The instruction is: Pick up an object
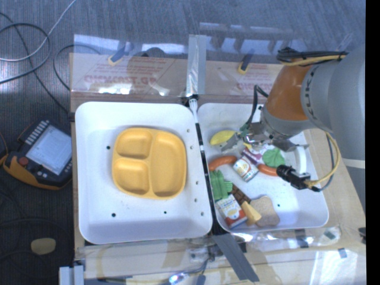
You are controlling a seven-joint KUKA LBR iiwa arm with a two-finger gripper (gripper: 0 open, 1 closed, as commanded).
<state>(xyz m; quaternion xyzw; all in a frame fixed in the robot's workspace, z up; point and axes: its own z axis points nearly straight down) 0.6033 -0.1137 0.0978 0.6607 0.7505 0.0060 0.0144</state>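
The gripper (pixel 256 138) sits low over the right-hand shallow white bin (pixel 317 209), near its upper middle, below the grey arm with the orange band (pixel 291 100). Whether it is released or clenched cannot be told; nothing is seen held in it.

Just left of the gripper lies a yellow lemon-shaped toy (pixel 222 137). Just below it stands a small white cylindrical can with a printed label (pixel 245 169), with an orange-red sausage-shaped toy (pixel 221 161) to the lower left. A green leafy toy (pixel 274 157) lies just right of it. Further below are a green ridged plastic piece (pixel 221 184), a small carton with a red base (pixel 229 211) and a tan bread-slice toy (pixel 266 211).

Well to the left, the other shallow white bin (pixel 95 218) holds a yellow three-compartment plastic tray (pixel 149 162). Both bins rest on the desk (pixel 95 79).
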